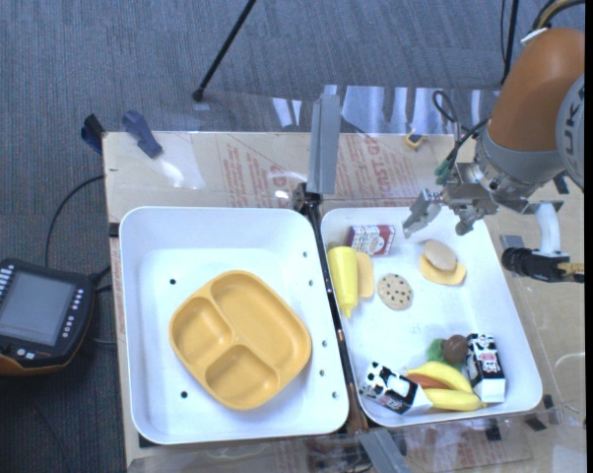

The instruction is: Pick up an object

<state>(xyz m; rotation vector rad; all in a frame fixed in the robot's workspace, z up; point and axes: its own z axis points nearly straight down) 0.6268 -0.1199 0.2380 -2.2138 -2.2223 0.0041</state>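
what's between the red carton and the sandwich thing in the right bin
In the camera view, bare white bin floor lies between the red carton and the sandwich. The gripper hangs just above that stretch; the cookie sits below it.

Teach pendant (32, 315) on floor; tripod leg (232, 33) behind bench (237, 166)

The bench (228, 170) is a pale brown board with red printing. Two shallow white bins sit on it side by side, touching along their inner edges: the left bin (144, 264) toward 8 o'clock, the right bin (498, 294) toward 4 o'clock. A grey upright post (324, 146) stands at 12 o'clock, just behind where the bins meet. A blue clamp (141, 133) grips the bench's edge at 10 o'clock.
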